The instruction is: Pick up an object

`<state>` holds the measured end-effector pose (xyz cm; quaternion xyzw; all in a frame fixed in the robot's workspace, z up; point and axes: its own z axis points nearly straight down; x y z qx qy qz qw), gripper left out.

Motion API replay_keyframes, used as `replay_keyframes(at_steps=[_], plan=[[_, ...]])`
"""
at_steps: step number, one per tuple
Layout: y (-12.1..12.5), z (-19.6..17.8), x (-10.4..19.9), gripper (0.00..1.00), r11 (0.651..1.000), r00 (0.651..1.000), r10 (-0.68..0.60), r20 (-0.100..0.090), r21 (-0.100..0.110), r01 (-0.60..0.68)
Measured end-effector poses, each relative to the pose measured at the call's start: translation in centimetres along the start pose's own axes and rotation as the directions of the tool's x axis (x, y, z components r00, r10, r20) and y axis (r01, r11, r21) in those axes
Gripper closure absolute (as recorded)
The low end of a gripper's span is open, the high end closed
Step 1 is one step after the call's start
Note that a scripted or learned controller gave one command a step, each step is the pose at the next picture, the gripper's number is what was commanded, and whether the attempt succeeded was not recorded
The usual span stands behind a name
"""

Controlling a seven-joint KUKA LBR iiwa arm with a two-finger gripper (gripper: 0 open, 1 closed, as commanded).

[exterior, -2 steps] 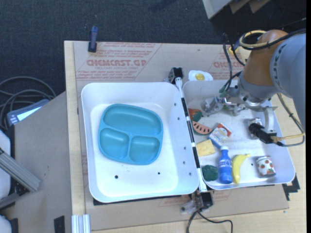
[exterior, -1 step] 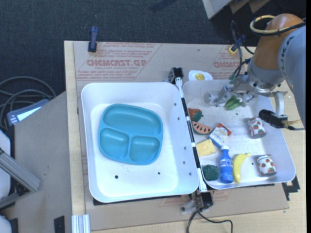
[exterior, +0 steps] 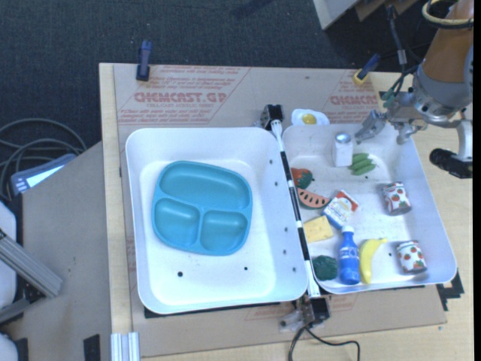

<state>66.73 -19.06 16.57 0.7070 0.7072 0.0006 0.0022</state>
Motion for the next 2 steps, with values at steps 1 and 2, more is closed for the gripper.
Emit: replay_keyframes(at_steps=[1,2], plan=[[-2.9,3.3,1.1,0.00,1.000,1.000,0.001,-0.003,0.006,0.000],[-2.6,8.1,2.0,0.00,1.000,1.000,0.000,-0.003,0.006,0.000]])
